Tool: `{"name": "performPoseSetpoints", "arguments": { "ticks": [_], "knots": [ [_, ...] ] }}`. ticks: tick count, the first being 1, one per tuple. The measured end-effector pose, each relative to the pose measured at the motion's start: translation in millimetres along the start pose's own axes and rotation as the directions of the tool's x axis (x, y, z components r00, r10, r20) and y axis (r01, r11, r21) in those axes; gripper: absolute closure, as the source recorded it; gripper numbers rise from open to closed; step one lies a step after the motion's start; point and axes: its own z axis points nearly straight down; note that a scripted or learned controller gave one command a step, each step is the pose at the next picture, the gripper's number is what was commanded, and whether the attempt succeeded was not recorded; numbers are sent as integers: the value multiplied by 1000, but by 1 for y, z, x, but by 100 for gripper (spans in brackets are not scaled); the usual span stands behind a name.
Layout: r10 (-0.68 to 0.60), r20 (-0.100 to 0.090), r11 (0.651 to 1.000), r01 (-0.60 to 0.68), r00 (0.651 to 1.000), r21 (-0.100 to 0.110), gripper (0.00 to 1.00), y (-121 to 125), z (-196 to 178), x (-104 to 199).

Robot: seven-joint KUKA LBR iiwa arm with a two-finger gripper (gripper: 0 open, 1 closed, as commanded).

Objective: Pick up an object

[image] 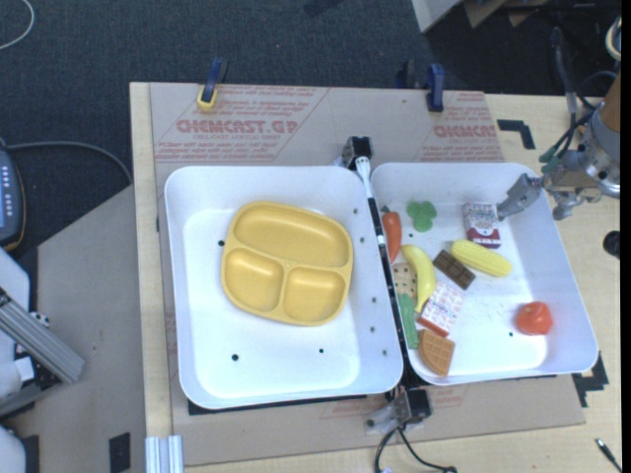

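White bin (pixel 582 315) on the right has all the food toys, and the gripper (pixel 520 194) is hanging over its upper right corner, one finger slanting down toward the little red-and-white carton (pixel 482 222). That carton sits just beside the tip, to the left and a bit nearer me. Yellow corn (pixel 481 258) lies past it, long axis roughly across the bin. Honestly can't tell if the thing is open or closed, and I don't see anything in it.

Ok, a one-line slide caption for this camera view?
Gripper hovers at the right bin's far edge over toy food; yellow tray sits in the left bin.
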Motion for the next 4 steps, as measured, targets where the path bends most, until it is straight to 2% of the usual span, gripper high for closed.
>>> {"name": "performPoseSetpoints", "arguments": {
  "ticks": [1,2,3,4],
  "knots": [
    [0,-1,1000,0,1000,2,0,-3,62,-5],
    [0,0,1000,0,1000,-9,0,5,119,-2],
    [-2,-1,1000,2,1000,-15,0,10,128,-1],
    [-2,2,1000,2,1000,-25,100,12,115,-2]
  ]
}}
